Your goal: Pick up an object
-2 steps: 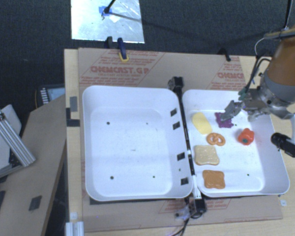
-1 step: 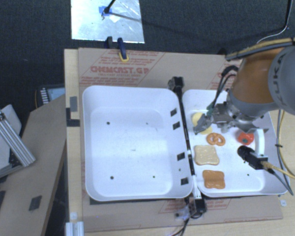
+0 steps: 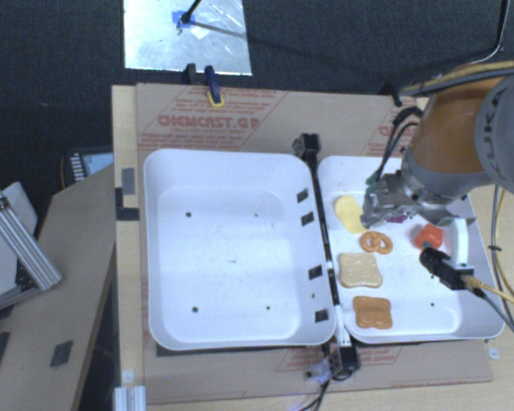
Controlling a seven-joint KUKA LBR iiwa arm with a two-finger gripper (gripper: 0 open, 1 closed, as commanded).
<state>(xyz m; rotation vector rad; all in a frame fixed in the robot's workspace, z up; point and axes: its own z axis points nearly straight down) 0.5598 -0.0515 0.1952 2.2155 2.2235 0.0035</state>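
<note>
Claw [image 3: 379,215] low in the right bin [image 3: 475,319], at the lower right end of a yellow banana-shaped piece [image 3: 349,213]; its grip state cannot be determined. Just below it, a pretzel [image 3: 376,243], then a toast slice [image 3: 360,270] and an orange biscuit [image 3: 373,312]. Red block [image 3: 430,235] to the right. Left bin [image 3: 154,165] alongside on the tabletop [image 3: 84,212].

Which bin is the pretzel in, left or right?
Right bin. The pretzel lies flat on its floor, between the yellow piece and the toast slice.
</note>
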